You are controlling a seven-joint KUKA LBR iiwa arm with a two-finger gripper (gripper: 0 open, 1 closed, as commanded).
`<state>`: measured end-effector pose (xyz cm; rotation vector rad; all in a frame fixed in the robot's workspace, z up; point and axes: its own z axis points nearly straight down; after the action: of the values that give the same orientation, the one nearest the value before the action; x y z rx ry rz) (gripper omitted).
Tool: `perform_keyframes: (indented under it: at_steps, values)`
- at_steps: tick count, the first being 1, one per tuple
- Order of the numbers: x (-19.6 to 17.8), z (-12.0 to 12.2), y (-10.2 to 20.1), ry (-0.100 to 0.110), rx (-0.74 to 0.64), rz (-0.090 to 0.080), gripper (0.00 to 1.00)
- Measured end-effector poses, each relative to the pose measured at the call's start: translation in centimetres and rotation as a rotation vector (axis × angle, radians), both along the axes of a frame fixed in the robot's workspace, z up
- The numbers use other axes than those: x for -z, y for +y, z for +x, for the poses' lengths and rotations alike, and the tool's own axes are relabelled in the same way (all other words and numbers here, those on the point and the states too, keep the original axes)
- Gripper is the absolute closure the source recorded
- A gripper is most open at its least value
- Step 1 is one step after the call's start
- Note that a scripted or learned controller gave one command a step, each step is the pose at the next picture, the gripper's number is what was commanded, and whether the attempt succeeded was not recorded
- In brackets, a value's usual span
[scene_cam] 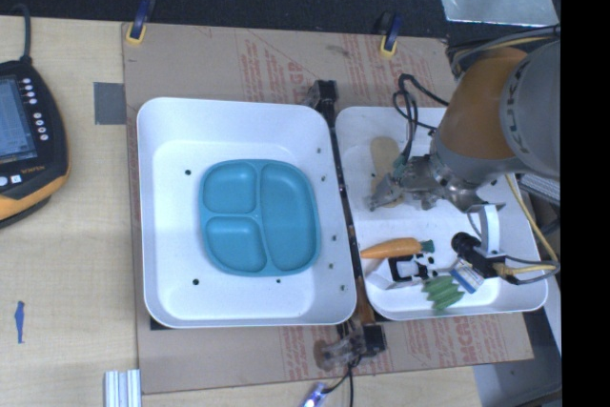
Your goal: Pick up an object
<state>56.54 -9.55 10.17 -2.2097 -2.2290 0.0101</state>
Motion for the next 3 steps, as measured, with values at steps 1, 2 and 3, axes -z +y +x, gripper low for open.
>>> perform_keyframes:
  at_steps: [1,2,3]
  values:
    - [1.0,9.1,0.0,-0.004,0.006,0.003,0.00]
    - [1.0,4.9,-0.2,-0.002,0.004,0.001,0.00]
    - [1.0,8.8,0.1,-0.004,0.006,0.003,0.00]
